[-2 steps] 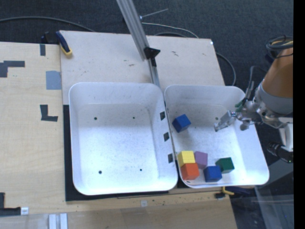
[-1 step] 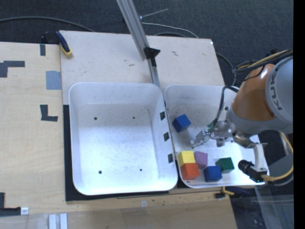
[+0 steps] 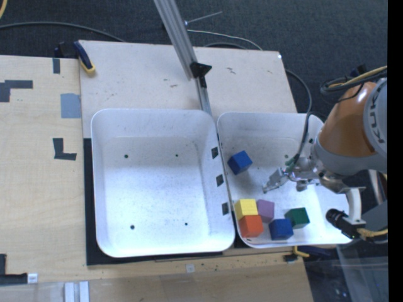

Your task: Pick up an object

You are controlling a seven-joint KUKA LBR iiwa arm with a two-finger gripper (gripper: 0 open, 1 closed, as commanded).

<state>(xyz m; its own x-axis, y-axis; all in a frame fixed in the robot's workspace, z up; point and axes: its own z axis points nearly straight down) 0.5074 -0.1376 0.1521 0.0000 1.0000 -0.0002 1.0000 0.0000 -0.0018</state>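
Nearest you, along the front wall of the right bin (image 3: 264,123), you see a loose cluster of blocks: a yellow block (image 3: 246,207) touching an orange block (image 3: 251,225) below it, a purple block (image 3: 266,210) just beside the yellow one at its 3 o'clock, a dark blue block (image 3: 281,229) and a green block (image 3: 297,217) further toward 3 o'clock. They probably sit there because the bin's sloped walls let loose pieces gather at the low edge. A second blue block (image 3: 239,162) lies alone, well apart from the cluster at its 12 o'clock. You have the gripper (image 3: 276,181) reaching in from 3 o'clock, low over the middle of the right bin, and nothing shows between its tips; whether they are spread or closed you cannot tell at this size. From the gripper, the lone blue block lies at about 10 o'clock, near but not touching, and the purple block lies at about 7 o'clock, also near. Either looks reachable; the lone one seems the cleaner pick, since no neighbour crowds it. The left bin (image 3: 101,168) lies at 9 o'clock, well apart from the arm.
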